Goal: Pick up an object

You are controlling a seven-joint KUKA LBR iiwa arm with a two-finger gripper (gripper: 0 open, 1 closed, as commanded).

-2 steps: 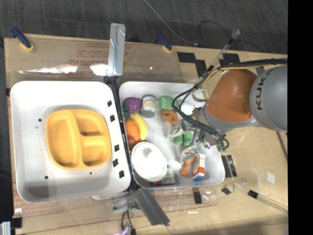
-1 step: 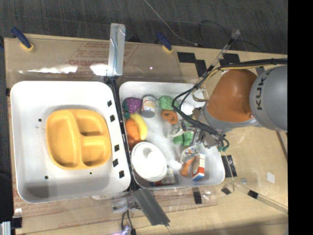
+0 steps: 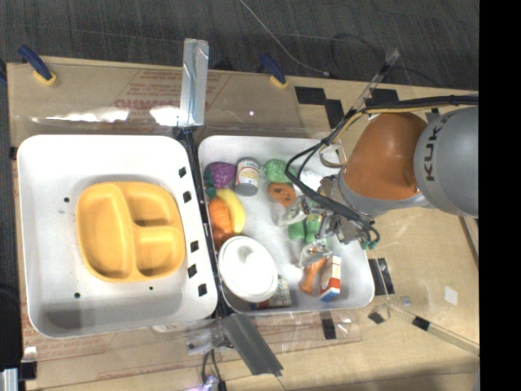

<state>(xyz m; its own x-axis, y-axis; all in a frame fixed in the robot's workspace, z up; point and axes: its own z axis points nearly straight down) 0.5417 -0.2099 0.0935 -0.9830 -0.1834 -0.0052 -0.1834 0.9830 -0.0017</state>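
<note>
My gripper (image 3: 316,222) is down in the right bin (image 3: 358,296), at the end of the grey arm with the orange band (image 3: 383,157). It sits right over a green object (image 3: 303,229), and cables hide the contact. Around it lie an orange toy (image 3: 282,192), a green piece (image 3: 277,170), a small can (image 3: 247,175), purple grapes (image 3: 220,173), a yellow banana (image 3: 233,208), an orange fruit (image 3: 218,220), a white bowl (image 3: 247,267), an orange carrot-like piece (image 3: 313,275) and a small carton (image 3: 331,277).
The left bin (image 3: 41,218) holds a yellow divided tray (image 3: 130,228). A metal bracket (image 3: 194,84) stands at the back between the bins. Blue clamps (image 3: 37,63) grip the bench's far edge. Black cables loop off the wrist over the right bin.
</note>
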